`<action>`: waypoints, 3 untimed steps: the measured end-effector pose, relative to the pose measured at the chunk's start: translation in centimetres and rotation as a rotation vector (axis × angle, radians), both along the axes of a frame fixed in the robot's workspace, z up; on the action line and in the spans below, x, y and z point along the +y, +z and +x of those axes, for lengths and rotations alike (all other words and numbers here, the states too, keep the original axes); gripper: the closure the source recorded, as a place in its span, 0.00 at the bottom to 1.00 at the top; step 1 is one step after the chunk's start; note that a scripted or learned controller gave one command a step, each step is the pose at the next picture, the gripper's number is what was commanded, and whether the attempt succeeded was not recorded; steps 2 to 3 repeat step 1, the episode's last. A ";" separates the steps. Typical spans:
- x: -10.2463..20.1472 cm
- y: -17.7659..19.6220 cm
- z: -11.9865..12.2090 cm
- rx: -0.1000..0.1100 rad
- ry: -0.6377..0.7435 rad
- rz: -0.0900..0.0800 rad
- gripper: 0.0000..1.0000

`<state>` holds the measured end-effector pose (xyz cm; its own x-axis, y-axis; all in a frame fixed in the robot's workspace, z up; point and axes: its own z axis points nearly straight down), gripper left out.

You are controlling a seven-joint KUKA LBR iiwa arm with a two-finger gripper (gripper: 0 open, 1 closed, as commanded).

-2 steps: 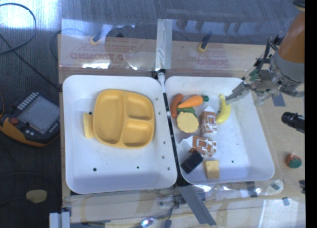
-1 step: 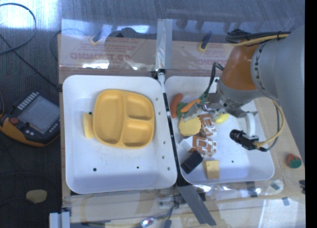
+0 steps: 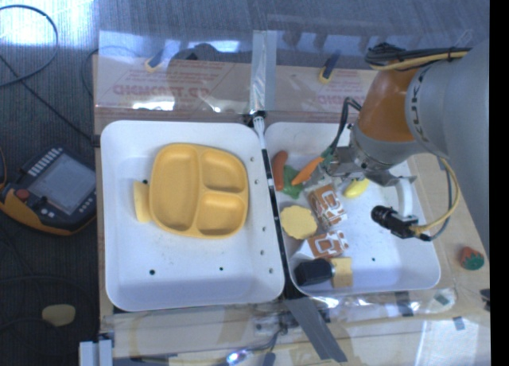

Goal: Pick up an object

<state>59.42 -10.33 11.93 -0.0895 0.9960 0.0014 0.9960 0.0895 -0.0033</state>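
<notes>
While the arm [image 3: 433, 110] reaches in from the right over the right bin [image 3: 413, 269], its gripper [image 3: 347, 167] sits low at the clutter's upper edge. Can't tell its state. Nearest: orange carrot [image 3: 305, 171], just left, long axis pointing up-right toward it; yellow piece [image 3: 357, 188] just below.

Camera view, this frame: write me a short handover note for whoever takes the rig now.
Gripper: low over the right bin, near the carrot and a small yellow piece; the arm hides whether it grips anything.
Right bin also holds a round yellow piece, patterned brown blocks and a black item.
Left bin holds the yellow divided tray.
Done: no lift visible.
Left: grasp one object and raise it.
</notes>
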 end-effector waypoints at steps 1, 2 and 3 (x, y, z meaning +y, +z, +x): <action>-1.0 -2.1 4.5 -0.015 -0.110 0.000 1.00; -1.0 -2.1 4.5 -0.015 -0.110 0.000 1.00; -1.0 -2.1 4.5 -0.015 -0.110 0.000 1.00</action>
